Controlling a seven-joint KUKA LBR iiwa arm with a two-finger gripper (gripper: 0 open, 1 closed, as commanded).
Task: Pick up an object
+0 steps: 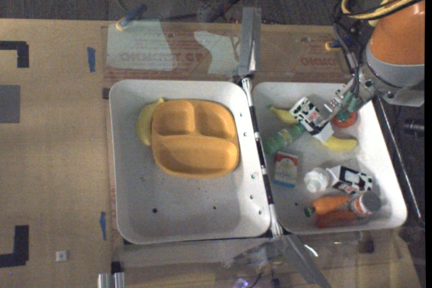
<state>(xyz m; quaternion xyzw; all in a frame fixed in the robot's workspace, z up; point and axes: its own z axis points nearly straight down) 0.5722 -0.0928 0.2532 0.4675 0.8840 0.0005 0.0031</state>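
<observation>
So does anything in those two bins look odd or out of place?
Yes: the orange divided plate in the left bin lies upside down, half covering a yellow thing. In the right bin, the bottles and cartons lie tipped and jumbled.

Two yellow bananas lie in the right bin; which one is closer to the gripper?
The banana just below the gripper, beside the red tomato-like piece. The other banana lies farther left, beyond the black-and-white carton.

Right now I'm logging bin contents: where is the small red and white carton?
The small red and white carton lies in the right bin, near its left wall, just below the green bottle and left of the white bottle.
</observation>
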